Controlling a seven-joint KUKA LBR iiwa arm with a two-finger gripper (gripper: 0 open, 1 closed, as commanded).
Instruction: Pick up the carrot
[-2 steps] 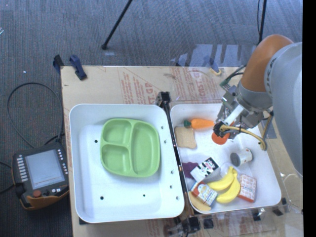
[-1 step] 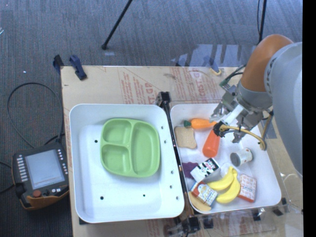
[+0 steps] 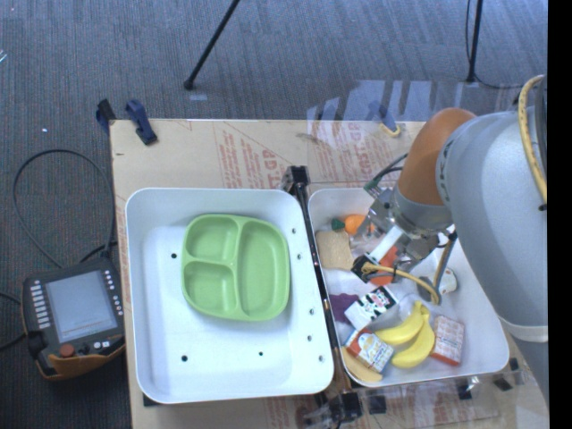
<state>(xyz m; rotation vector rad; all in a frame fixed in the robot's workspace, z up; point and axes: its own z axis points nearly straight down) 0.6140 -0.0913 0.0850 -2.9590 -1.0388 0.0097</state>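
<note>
**Gripper [image 3: 375,232] low in the right bin [image 3: 498,336], carrot [image 3: 355,224] just to its left**

Far to the gripper's left in the view, a green divided plate [image 3: 237,266] lies in the left bin [image 3: 136,239]. Just left of the gripper lies the small orange carrot. Its green top points away from the gripper, so its long axis seems to run roughly toward the hand. Whether the two touch, and whether the gripper is open or closed, cannot be told. Below and to its right lie a milk carton [image 3: 371,307] and bananas [image 3: 411,333].
</note>
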